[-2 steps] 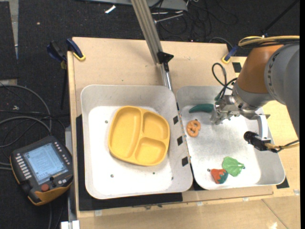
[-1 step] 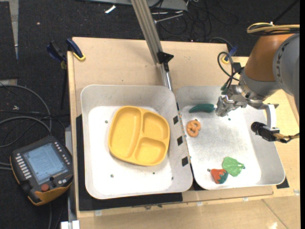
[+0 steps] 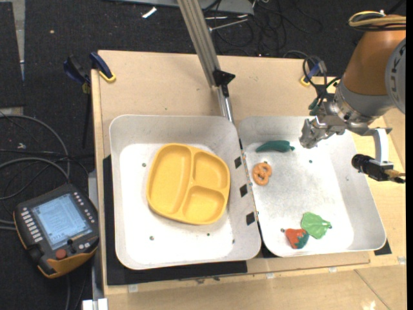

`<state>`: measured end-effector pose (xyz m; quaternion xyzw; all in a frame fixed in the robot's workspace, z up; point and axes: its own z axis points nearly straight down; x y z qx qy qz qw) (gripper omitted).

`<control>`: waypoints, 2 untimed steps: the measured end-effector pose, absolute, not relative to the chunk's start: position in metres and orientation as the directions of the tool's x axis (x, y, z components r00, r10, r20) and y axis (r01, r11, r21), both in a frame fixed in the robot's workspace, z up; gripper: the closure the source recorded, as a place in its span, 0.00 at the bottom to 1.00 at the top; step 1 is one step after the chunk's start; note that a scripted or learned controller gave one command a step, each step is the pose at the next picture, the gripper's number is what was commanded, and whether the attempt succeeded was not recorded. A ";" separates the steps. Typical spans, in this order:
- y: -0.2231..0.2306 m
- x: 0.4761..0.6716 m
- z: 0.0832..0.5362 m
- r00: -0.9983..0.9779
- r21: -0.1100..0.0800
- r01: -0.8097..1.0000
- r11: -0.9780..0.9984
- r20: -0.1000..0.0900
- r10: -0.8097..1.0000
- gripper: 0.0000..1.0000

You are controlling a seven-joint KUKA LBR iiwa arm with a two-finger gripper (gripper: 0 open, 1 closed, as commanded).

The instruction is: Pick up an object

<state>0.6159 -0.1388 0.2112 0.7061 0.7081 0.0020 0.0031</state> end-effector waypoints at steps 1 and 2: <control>-0.139 0.618 0.265 -0.003 0.008 1.000 0.003 -0.002 1.000 1.00; -0.084 0.626 0.250 -0.008 0.000 1.000 0.008 0.001 1.000 1.00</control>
